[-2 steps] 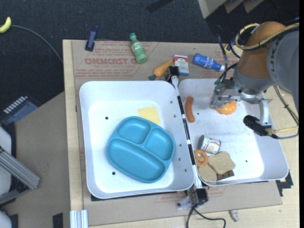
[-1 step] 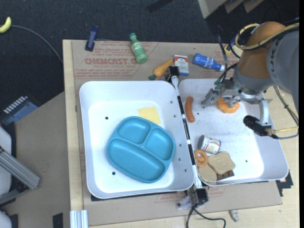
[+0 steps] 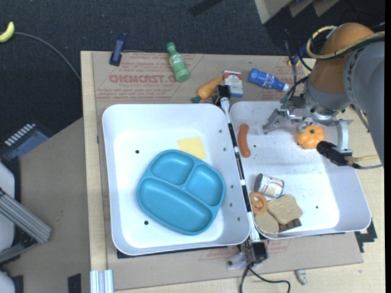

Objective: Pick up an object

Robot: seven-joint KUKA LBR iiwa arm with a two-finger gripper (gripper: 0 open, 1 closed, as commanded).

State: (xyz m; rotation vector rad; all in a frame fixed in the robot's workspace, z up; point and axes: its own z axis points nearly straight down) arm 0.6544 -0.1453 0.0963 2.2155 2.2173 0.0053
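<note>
My gripper (image 3: 307, 130) hangs over the back of the right bin (image 3: 342, 215), open, with its fingers spread wide. A small orange fruit (image 3: 308, 137) lies on the bin floor between the two fingers, not clamped. Further left in this bin lies a red sausage (image 3: 244, 140). Toward the front are a small tin can (image 3: 269, 185), an orange pretzel-like ring (image 3: 258, 203) and a slice of toast (image 3: 285, 209).
The left bin (image 3: 116, 157) holds a blue divided plate (image 3: 180, 191) and a yellow cheese slice (image 3: 192, 146). Behind the bins on the cardboard lie a green bottle (image 3: 178, 63), a carrot (image 3: 209, 88), a small carton (image 3: 233, 83) and a blue bottle (image 3: 267, 79).
</note>
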